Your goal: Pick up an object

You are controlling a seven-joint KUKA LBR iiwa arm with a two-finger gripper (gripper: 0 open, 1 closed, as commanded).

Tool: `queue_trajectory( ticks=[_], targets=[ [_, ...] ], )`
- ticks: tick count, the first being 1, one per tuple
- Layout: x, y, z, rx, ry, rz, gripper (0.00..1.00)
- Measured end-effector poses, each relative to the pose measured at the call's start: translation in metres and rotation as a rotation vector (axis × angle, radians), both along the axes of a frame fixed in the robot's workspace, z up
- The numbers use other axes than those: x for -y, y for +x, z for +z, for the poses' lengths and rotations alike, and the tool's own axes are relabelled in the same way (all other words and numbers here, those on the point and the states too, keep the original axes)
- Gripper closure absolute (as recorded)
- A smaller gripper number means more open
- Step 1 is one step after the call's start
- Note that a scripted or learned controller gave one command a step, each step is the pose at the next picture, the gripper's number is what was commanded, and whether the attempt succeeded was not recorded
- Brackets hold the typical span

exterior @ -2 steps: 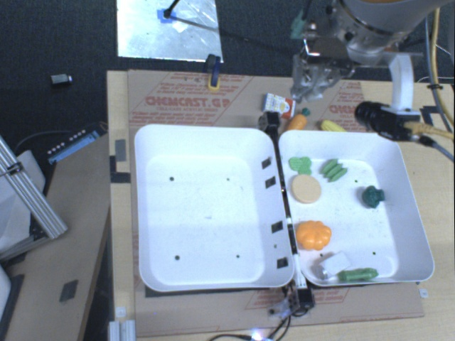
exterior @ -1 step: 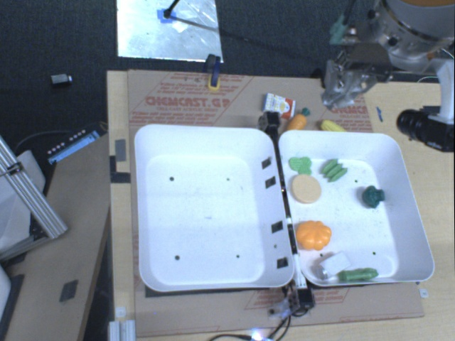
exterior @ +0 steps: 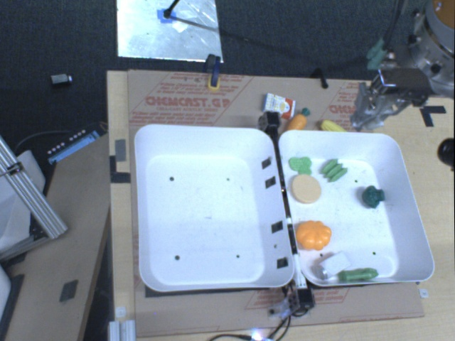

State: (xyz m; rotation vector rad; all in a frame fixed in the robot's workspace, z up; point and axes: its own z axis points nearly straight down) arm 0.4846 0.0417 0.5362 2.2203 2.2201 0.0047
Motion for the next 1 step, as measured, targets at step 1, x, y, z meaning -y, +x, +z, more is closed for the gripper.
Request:
queue_trajectory(
  ticks=[1],
  targets=[
    [-0.0438, 0.0085, -0.1365, -0.012, -0.002, 0.006, 1.0]
  ],
)
